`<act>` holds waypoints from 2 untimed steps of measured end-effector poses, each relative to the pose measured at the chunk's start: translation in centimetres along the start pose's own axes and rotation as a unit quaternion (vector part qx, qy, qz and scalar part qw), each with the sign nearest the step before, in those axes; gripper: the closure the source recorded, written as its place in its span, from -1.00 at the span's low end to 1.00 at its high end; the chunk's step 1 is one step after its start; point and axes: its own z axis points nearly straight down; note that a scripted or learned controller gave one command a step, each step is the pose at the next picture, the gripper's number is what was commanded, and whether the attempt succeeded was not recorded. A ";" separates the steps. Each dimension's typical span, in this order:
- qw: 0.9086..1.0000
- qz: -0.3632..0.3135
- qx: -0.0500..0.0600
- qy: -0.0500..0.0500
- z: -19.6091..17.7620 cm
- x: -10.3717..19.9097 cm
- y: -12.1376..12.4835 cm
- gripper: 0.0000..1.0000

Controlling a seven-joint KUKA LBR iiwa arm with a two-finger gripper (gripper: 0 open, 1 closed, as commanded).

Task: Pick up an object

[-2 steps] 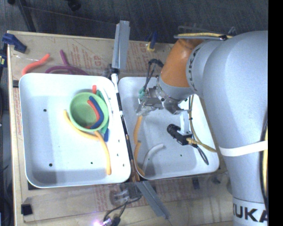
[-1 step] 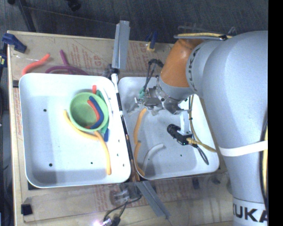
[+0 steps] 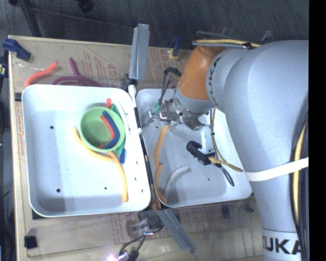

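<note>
Item 1: tool [image 3: 158,113]. It sits low in the upper left corner of the right bin [image 3: 201,192], hard by the wall between the 2 bins. Whether it is open, or has hold of anything, cannot be told; the wrist covers it.

Item 2: orange strip [image 3: 160,148]. Thin and long, its upper end is just below the tool and the rest runs away from it along the bin's left wall. It is probably the nearest pick.

Item 3: grey curved piece [image 3: 175,175]. It lies further below the tool, beyond the strip's middle, on the bin floor.

Item 4: left bin [image 3: 54,173], to the left of the tool across the shared walls. It holds a green bowl [image 3: 95,126] and a yellow tube [image 3: 121,173], both well apart from the tool.

Handling note: for the strip, the grasp should cross its narrow width at the near end. The descent should keep clear of the left wall and reach fully to the floor, since so flat a piece will likely slip from a shallow grip.
</note>
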 end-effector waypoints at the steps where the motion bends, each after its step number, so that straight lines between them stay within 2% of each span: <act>1: 1.000 -0.002 -0.002 -0.002 -1.1 -0.1 0.1 1.00; 2: 1.000 -0.002 -0.002 -0.002 -1.1 -0.1 0.1 -1.00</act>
